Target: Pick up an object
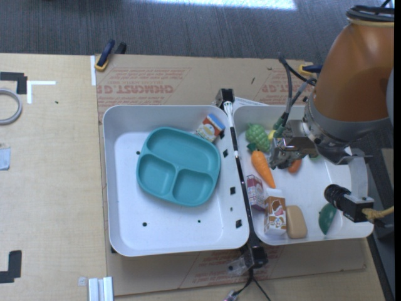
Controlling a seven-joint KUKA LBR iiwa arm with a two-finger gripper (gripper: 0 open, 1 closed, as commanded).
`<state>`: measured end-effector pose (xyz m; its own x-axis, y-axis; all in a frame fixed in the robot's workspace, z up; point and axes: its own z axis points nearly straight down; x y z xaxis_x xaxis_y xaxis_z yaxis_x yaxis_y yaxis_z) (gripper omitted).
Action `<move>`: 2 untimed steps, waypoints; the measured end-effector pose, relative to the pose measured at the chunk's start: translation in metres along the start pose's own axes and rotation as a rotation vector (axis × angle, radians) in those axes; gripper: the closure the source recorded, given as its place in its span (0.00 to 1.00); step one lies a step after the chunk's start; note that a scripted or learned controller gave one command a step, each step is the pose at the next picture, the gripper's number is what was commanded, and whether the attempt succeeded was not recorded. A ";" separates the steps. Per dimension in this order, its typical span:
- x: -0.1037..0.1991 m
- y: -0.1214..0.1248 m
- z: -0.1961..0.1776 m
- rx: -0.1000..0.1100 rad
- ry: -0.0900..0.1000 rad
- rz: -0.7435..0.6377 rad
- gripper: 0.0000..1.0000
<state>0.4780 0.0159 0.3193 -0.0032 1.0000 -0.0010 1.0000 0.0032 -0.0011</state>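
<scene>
From my station I judge the pick as not yet made — nothing looks lifted, and every item I can see lies on a bin floor. The gripper (289, 152) is low in the right bin (351, 231), near that bin's far left part, just beside the carrot (263, 168) and the green broccoli-like toy (257, 135). A small orange-red piece (294, 165) lies right under it. The wrist body hides the tips, so I cannot tell whether the gripper is spread or closed, or whether anything is between them.

The candidates are all in the right bin: the carrot along the left wall, a small wrapped packet (254, 190) below it, a brown box (276, 214) and a tan bread-like piece (296, 222) at the near edge, and a dark green item (327, 218) toward the near right corner. The left bin (125, 231) holds a teal tray (178, 167) in the middle and a small packet (210, 127) at its far right corner.

What is left, as I read it: close on something, raise it clear, and show it held.

Writing — the cardboard (144, 83) beyond the bins carries red print that appears reversed or upside down; I cannot read it reliably. The box and packets bear printed labels, too small to make out.
</scene>
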 end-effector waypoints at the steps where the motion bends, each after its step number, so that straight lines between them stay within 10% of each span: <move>1: 0.000 0.001 -0.009 -0.001 -0.001 -0.004 1.00; 2: -0.004 0.001 -0.126 -0.006 -0.001 -0.002 1.00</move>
<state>0.4789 0.0122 0.4452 -0.0051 1.0000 -0.0019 1.0000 0.0051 0.0048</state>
